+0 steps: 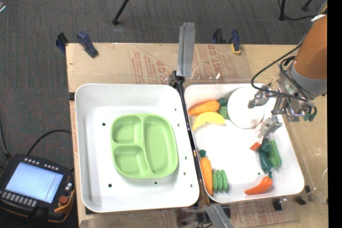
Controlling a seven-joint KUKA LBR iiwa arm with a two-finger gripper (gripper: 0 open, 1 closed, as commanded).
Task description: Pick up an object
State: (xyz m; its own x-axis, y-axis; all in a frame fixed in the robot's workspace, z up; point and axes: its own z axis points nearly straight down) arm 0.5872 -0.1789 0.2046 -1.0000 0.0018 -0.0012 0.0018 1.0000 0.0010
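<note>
Hangs at the right of the frame over the right bin (pixel 296 171): gripper (pixel 265 135), jaw state impossible to tell. Just below it, toward lower right, lies a dark green vegetable (pixel 270 154); further down, an orange pepper (pixel 259 185).

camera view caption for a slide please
Pincer hovers over toy vegetables in the right bin; green divided plate in left bin.

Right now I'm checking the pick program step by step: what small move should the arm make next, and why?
Probably a short descent: the gripper hangs just above the dark green toy in the right bin, with nothing visibly held, so lowering would bring it around that toy.
</note>
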